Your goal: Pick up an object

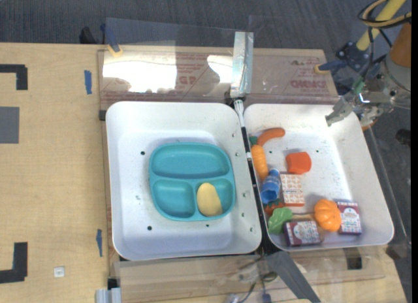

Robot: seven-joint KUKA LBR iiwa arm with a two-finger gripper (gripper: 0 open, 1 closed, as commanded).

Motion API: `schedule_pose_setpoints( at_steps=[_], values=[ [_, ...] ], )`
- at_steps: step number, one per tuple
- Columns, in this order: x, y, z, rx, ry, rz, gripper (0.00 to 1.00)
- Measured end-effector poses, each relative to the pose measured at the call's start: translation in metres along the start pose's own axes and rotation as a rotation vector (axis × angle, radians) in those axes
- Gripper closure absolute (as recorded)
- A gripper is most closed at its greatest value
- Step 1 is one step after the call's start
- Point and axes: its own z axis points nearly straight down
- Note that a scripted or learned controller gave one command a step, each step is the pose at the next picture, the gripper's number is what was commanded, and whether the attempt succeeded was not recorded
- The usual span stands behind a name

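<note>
Hovering at the right bin's (366, 158) corner, the hand's (353, 109) grip is unreadable.

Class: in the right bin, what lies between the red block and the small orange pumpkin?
In the camera view, a white printed carton stands partly between the red block and the orange pumpkin; the remainder is bare right bin floor.
</note>
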Motion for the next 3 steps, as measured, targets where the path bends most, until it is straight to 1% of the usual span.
schedule_pose_setpoints(
  at_steps=[1,2,3],
  values=[
    [0.015,0.006,0.025,0.004,0.001,0.03,0.0],
    [0.076,-0.029,0.109,0.009,0.003,0.06,0.0],
    [0.078,-0.044,0.121,-0.004,-0.001,0.021,0.0]
  ],
)
